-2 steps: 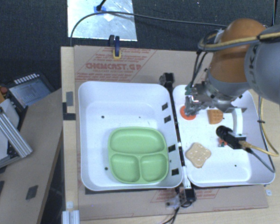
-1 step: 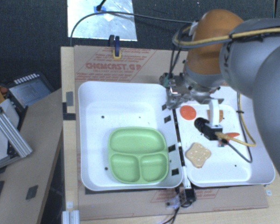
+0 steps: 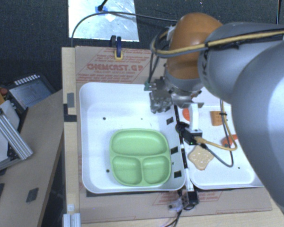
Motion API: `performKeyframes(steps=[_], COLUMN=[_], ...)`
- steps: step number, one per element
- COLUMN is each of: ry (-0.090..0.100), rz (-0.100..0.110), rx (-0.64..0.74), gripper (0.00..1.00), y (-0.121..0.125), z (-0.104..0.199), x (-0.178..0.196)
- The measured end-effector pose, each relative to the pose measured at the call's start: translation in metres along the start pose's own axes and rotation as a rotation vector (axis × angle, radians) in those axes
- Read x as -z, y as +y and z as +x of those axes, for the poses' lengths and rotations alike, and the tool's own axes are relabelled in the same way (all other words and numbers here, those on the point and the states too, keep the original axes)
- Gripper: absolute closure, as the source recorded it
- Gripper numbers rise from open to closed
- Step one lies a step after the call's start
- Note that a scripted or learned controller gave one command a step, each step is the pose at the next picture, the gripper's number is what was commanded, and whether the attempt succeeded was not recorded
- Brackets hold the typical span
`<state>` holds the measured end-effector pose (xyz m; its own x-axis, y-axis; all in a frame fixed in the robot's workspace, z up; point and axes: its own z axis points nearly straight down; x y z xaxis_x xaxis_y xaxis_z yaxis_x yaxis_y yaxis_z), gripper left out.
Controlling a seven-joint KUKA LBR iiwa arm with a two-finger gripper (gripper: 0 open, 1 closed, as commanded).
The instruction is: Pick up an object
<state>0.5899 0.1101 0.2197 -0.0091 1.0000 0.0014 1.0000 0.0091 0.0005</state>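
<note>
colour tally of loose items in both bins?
Green: 1, divided plate, left bin
Tan: 1, toast-shaped piece, right bin
Orange: 3, square piece, piece by the arm, piece under the gripper
Total: 5

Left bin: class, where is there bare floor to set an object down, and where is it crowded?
Free: the left bin's back-left floor, between its far wall and the green divided tray, left of the hand. Crowded: the right bin, with a toast piece, orange pieces and a cable.
</note>
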Motion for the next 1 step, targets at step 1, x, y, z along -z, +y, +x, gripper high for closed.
performKeyframes(steps=[1], ry=[-0.001], rz=[0.000], rx=[-0.004], gripper=[0.00], y=[0.0002], z=[-0.0031], x=[0.0008])
